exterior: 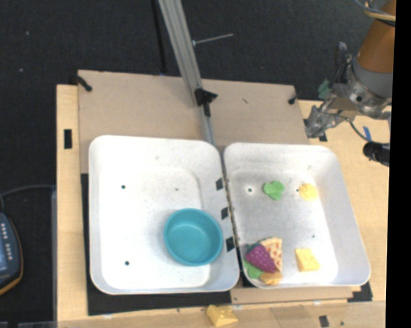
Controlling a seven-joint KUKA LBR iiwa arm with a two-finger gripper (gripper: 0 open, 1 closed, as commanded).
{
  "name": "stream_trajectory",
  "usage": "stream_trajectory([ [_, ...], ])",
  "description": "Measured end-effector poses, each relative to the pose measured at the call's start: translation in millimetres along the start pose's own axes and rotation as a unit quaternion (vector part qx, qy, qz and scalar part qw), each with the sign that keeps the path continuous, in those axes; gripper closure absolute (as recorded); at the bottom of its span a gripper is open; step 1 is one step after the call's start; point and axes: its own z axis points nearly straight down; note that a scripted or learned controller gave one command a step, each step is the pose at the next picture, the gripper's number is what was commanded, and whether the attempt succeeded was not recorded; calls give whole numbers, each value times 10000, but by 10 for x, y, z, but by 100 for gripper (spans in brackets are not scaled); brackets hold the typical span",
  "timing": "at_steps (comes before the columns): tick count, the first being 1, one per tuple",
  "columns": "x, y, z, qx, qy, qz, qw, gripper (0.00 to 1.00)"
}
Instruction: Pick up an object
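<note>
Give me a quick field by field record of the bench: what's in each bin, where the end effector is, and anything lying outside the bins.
left bin: teal bowl
right bin: green piece, small yellow piece, yellow block, purple and waffle-patterned toy cluster at near-left corner
end effector: above bench, beyond right bin's far-right corner
outside bins: yellow wedge on bench's near edge
</note>
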Motion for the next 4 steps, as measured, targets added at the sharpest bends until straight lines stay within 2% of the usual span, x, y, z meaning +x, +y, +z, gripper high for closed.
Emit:
stream_trajectory([
  [3, 1316, -269, 428, 34, 8, 10, 10000, 100],
  [4, 1831, -413, 365, 38, 20, -13, 10000, 100],
])
